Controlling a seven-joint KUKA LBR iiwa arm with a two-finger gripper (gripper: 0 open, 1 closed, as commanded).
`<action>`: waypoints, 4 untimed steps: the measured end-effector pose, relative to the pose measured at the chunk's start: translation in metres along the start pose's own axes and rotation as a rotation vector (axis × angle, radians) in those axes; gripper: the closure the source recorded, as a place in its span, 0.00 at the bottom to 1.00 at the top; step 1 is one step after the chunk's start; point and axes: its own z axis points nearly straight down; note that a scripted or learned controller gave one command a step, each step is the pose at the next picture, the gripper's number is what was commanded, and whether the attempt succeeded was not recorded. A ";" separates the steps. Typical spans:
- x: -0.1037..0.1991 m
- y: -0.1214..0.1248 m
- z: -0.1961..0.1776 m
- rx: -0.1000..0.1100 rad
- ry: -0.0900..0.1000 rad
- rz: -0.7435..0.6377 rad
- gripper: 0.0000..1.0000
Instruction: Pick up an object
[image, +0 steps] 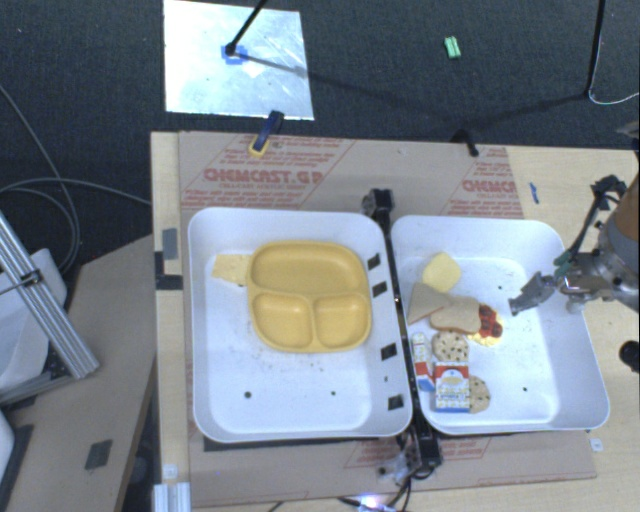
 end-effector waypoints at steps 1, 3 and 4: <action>0.007 0.023 0.151 0.003 0.005 -0.001 0.00; 0.031 0.115 0.146 -0.002 0.001 -0.006 0.00; 0.078 0.150 0.146 0.017 -0.012 -0.006 0.00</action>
